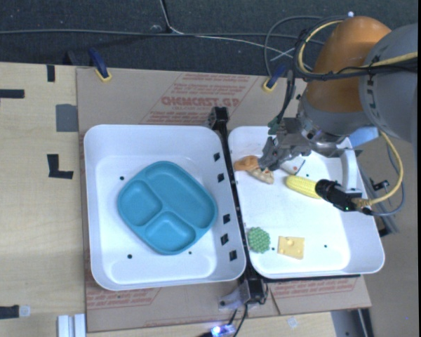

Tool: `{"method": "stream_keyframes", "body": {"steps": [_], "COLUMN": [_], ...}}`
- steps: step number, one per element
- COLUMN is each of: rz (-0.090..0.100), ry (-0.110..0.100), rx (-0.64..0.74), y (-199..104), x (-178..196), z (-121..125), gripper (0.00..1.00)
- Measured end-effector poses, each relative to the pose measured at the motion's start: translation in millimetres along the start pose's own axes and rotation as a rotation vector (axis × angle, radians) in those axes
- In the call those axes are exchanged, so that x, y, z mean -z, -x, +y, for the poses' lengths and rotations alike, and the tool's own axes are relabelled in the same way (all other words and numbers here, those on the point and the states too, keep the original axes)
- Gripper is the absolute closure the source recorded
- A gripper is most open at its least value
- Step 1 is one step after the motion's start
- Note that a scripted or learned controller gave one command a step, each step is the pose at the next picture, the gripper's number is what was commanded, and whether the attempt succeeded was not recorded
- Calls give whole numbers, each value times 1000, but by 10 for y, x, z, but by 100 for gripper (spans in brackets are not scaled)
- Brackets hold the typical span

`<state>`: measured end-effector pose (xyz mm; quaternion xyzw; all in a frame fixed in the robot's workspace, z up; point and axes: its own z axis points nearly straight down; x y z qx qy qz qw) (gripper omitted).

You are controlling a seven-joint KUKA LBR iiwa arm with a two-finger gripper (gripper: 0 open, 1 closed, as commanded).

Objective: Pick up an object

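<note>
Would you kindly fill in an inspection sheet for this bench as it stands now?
Surface: cardboard sheet under two white bins, left bin and right bin.
Job's things: croissant-like pastry, corn cob, green ball, cheese slice, all in right bin.
Clutter: blue divided tray in left bin.
Grippers: gripper low beside the pastry.
Cables: black cable behind the bench.
Surroundings: dark floor.

One fixed camera looked down on the bench (28, 188) at a slant from above, far enough back to take in both white bins: the left bin (98, 209) toward nine o'clock, the right bin (358, 251) toward four. The arm (358, 55) entered from two o'clock.
</note>
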<state>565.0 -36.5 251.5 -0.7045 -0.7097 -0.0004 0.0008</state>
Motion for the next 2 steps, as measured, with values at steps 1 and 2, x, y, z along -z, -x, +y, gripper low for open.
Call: {"method": "stream_keyframes", "body": {"steps": [1, 2], "rz": [-1, -1], "ry": [-1, -3], "rx": [-1, -1], "y": [-529, -1114], "x": [-95, -252], "z": [194, 219], "gripper": [100, 100]}}
